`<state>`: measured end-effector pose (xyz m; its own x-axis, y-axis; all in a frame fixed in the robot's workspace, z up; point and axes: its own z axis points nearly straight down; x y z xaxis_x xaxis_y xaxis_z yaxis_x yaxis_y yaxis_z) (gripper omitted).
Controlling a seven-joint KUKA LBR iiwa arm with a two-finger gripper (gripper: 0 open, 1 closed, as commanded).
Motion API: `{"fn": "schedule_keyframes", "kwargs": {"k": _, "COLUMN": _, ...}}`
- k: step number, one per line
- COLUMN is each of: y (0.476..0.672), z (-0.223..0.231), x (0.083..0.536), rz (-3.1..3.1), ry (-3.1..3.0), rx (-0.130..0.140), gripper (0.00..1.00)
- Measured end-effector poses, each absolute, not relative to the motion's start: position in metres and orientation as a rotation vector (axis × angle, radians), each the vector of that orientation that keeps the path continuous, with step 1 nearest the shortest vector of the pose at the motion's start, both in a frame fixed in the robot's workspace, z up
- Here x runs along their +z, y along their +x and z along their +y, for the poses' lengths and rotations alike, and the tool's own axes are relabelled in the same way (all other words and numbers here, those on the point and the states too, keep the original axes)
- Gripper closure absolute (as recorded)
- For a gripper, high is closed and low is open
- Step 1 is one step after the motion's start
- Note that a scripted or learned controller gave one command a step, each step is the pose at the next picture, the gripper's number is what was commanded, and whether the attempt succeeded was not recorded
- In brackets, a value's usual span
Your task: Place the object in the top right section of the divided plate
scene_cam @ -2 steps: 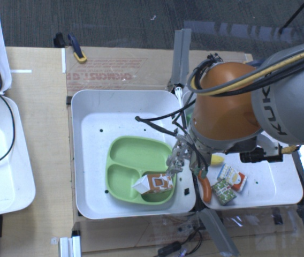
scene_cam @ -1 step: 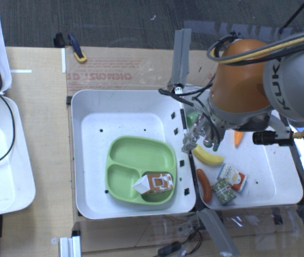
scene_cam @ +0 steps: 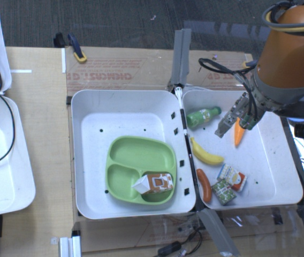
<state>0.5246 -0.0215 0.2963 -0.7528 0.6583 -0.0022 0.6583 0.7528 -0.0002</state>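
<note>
Gripper (scene_cam: 238, 123) pinches carrot (scene_cam: 238, 134) by its top over right bin (scene_cam: 280, 159); shallow grip may slip before divided plate (scene_cam: 121, 167).

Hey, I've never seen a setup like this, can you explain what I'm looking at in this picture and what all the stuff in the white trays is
One camera looks down at a slant on a bench with two shallow white bins. The grey and orange robot arm reaches in from the right. Its end effector hangs over the right bin, with an orange carrot at its fingers; the carrot seems gripped, though I can't be sure. That bin also holds a green plastic bottle, a yellow banana, a red sausage and two small cartons. The left bin holds a green divided plate with a small brown and white carton lying in a lower section.
</note>
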Motion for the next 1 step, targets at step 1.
{"fn": "schedule_keyframes", "kwargs": {"k": 1, "y": 0.5095, "z": -0.0861, "x": 0.4416, "rz": 2.778, "ry": 1.468, "rx": -0.003, "gripper": 1.0}}
